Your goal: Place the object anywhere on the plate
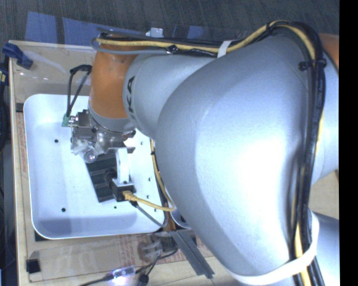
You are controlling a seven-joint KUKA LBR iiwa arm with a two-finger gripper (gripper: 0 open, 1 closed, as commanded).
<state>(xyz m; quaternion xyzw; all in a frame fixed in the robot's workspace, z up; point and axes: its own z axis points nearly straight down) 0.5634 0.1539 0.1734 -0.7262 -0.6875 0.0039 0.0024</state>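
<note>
1. Over the left bin (48, 177), near its middle: my wrist (98, 137), metal, pointing down at the bin floor.
2. Orange band (107, 91), directly above the wrist.
3. Black block (102, 180), just below the wrist, against the white floor.
4. Yellow cable (148, 204), running from the block's lower end toward my arm (244, 148).
5. Arm, grey, covering the right of the counter (24, 70).
6. Grip, released or clenched: cannot tell.
7. Object and plate: position cannot be told.
</note>
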